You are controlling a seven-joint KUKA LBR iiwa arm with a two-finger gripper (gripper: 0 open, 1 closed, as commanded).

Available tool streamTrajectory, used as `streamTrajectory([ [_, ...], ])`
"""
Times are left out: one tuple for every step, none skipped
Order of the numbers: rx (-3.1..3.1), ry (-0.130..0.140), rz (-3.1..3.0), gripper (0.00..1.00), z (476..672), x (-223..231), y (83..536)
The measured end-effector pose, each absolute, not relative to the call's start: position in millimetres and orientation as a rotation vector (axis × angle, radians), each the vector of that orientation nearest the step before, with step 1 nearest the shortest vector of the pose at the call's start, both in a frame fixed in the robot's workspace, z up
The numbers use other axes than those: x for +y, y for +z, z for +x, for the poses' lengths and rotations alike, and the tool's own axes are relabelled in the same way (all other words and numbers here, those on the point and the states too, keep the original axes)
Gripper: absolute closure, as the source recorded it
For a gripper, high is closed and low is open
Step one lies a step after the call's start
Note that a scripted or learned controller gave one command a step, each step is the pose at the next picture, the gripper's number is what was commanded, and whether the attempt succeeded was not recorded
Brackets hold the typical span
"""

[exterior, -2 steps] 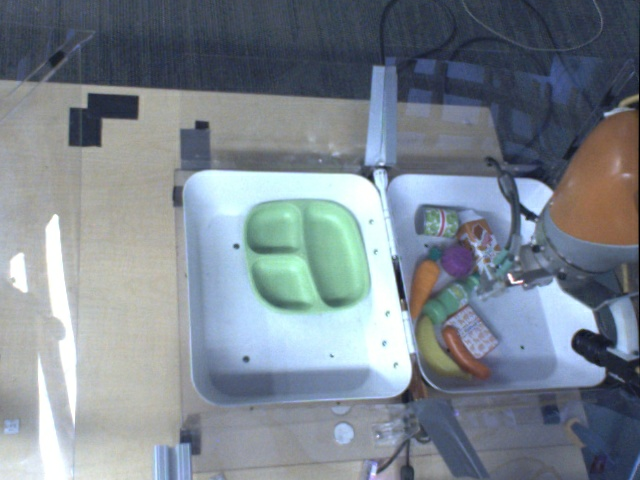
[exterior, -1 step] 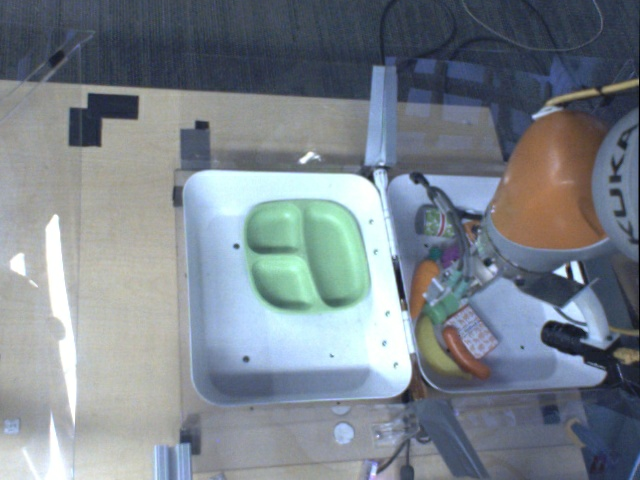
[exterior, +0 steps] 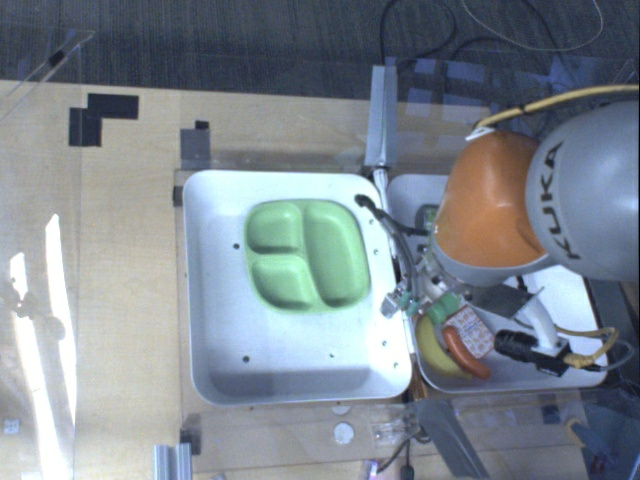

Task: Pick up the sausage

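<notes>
Orange-banded arm (exterior: 490, 203) hides the gripper (exterior: 440, 303), grip state unclear, above the half-covered sausage (exterior: 466, 353).

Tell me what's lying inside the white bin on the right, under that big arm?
A red-orange sausage, a yellow banana-like piece and a small printed packet lie at the right white bin's near end. The grey and orange arm covers most of the rest.
</notes>
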State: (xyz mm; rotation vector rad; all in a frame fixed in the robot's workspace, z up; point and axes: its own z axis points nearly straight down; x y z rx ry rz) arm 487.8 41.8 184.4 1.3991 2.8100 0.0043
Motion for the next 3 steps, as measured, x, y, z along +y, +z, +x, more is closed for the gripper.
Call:
streamTrajectory([
  [2.632,0.005,1.711,1.0,487.7,64,191],
  [2.38,0.005,2.047,1.0,487.5,68,185],
  [2.211,0.005,2.229,1.0,514.2,81,185],
])
